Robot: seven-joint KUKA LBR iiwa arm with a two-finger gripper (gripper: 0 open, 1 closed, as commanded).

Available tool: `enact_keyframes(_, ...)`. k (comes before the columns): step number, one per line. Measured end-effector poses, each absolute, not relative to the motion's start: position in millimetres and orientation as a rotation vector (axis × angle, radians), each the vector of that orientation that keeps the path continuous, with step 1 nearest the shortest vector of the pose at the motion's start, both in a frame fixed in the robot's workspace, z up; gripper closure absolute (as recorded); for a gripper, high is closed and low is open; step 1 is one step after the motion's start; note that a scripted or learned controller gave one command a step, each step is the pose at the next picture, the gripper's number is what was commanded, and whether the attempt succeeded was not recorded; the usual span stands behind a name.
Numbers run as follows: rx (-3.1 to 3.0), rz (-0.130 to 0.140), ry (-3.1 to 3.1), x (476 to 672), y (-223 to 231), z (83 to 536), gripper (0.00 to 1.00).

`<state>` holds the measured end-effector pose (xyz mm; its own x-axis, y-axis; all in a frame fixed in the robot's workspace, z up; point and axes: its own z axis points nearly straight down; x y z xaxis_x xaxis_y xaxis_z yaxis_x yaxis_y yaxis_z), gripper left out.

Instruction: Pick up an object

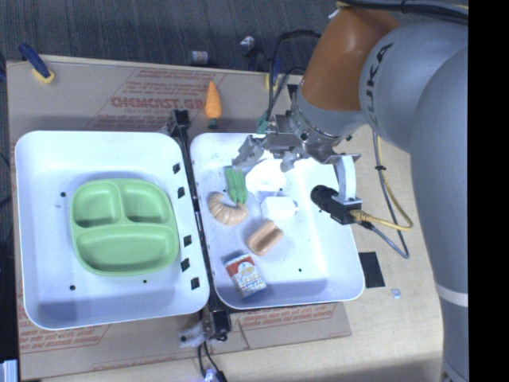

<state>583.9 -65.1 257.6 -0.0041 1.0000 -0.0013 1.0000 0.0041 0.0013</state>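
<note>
Left bin [32, 213], left half of frame: holds a pale green divided plate [123, 225], matte moulded plastic with three rounded wells.

Right bin [338, 281], centre: candidate objects are clustered here. A slim green piece [236, 185] leans near a curled tan croissant-shaped toy [227, 209]. A tan bread-roll shape [265, 236] sits just below, and a small printed carton [246, 275] lies at the lower edge. White blocky pieces [274, 201] sit mid-bin, hard to separate from the bin floor.

Gripper [266, 151], upper centre: hovering above the green piece and white pieces. I cannot tell its state from here. Nothing visibly held.

My read: approach step, grasp not yet made. Next I need a straight descent onto one isolated object.
</note>
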Motion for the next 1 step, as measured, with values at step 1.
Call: enact_keyframes(1,2.211,-0.001,2.231,584.3,-64.3,267.4,1.0)
